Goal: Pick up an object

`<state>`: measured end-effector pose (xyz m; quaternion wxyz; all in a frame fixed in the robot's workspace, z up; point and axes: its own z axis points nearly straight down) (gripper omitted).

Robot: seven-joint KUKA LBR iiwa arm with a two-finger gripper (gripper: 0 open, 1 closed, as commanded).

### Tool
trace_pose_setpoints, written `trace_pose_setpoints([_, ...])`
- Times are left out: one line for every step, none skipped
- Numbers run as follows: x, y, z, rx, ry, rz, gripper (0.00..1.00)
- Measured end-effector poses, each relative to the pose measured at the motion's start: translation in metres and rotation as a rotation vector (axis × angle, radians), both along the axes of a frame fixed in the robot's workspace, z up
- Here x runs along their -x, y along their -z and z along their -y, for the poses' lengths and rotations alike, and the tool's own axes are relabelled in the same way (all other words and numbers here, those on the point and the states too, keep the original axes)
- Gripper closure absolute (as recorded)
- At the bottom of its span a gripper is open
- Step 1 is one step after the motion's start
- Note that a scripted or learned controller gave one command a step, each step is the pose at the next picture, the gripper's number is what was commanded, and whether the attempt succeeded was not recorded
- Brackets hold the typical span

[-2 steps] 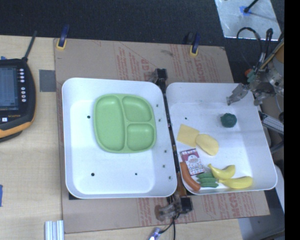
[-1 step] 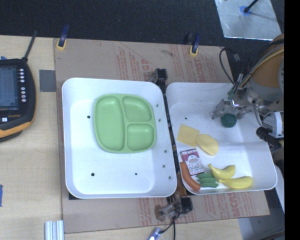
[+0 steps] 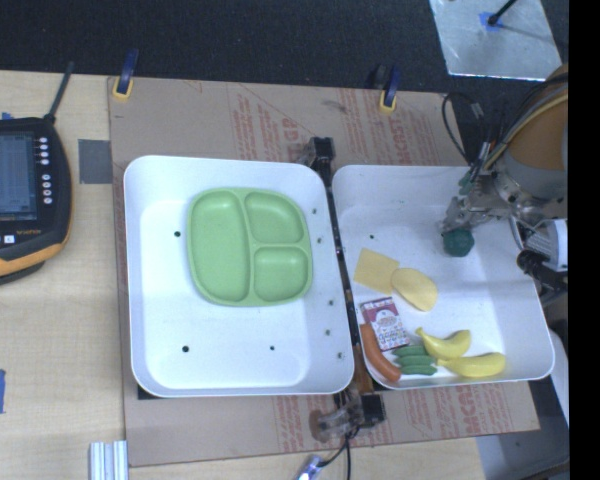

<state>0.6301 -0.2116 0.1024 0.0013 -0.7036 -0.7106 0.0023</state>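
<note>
Two white bins side by side on the bench, touching along their inner edges. Left bin point(image 3: 160, 358): one green plate point(image 3: 248, 245) with three compartments, lying flat toward the bin's far side, roughly centred left to right. Nothing rests on the plate.

Right bin point(image 3: 500, 313): items counted below.
- One pale yellow square point(image 3: 375, 267), flat, near the bin's left edge at mid-depth.
- One pale yellow lump point(image 3: 415, 288), just beside the square on its right, edges touching or nearly so.
- One small red-and-white packet point(image 3: 384, 324), nearer the front, by the left edge.
- One orange sausage point(image 3: 378, 358), along the front-left corner, partly under the packet's near side.
- One green pod point(image 3: 416, 359), beside the sausage toward the front edge.
- Two bananas: one short point(image 3: 446, 343), one longer point(image 3: 474, 365) lying along the front edge; they touch each other and crowd the pod.
- One dark teal round piece point(image 3: 458, 241), alone in the far-right part of the bin, well apart from the front cluster.

Gripper point(image 3: 464, 220) sits directly over the teal piece, arm coming in from the bin's right edge. Fingers are lost in the wrist hardware and cabling; cannot tell whether they are spread or closed, nor whether they touch the piece.

Surroundings: one tablet controller point(image 3: 15, 198) with orange trim at the bench's left edge; two blue clamps point(image 3: 126, 73) point(image 3: 387, 86) on the far edge of the cardboard sheet point(image 3: 230, 118) under the bins.
</note>
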Motion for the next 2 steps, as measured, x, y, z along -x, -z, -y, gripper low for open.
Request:
trace_pose_setpoints([0.042,-0.029,-0.006,0.000,0.005,0.001,1.00])
trace_pose_setpoints([0.123,-0.096,-0.045,-0.002,0.005,0.001,1.00])
